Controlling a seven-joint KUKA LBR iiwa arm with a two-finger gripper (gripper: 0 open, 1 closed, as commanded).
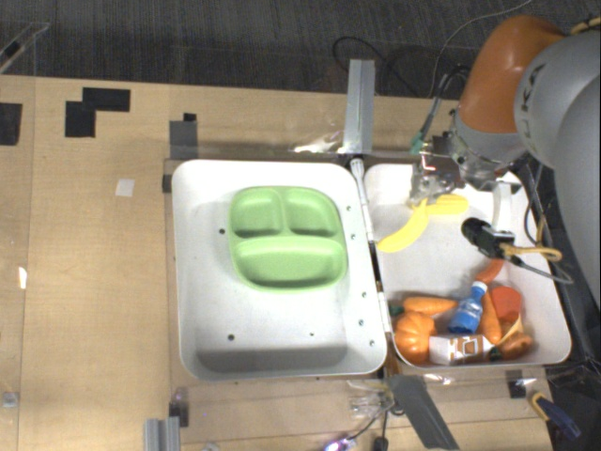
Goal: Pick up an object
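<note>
Hovering at the far end of the right bin [563, 332], jaws [428, 188] clamped on a yellow banana [415, 227] lifted clear.

Two bins sit side by side at mid frame. The left bin [197, 252] holds a divided plate [286, 236], nearer its upper right. In the right bin [413, 271], a banana [418, 225] lies at the upper left, just below the gripper [430, 184]; a bottle [467, 310] and other items crowd the lower right corner.
</note>
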